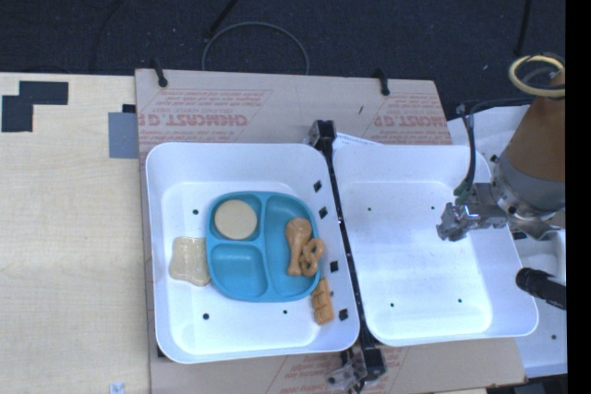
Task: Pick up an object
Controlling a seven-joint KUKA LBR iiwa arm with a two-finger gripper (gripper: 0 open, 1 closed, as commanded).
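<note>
- the gripper [452, 222] hovers at the right side of the right bin [420, 328], well apart from every object; whether it is released or clenched i cannot tell at this angle, and nothing shows in its grasp.
- all candidates lie in the left bin [175, 171]: a blue divided tray [247, 277] holding a round tan disc [235, 220] and a knobbly tan piece [303, 246], a pale slab [190, 261] touching the tray's left edge, and a small tan piece [322, 301] just beside the tray's lower right corner.
- risk, as i judge it: the arm must cross the raised divider [334, 226] between the bins; a low path could clip it.
- the small piece sits near the divider wall, so a finger could strike the rim instead of straddling it.
- the disc lies flat in its compartment, likely to slip from a pinch.
- a descent onto the tray's ridges might tip or shove the tray, scattering the food.
</note>
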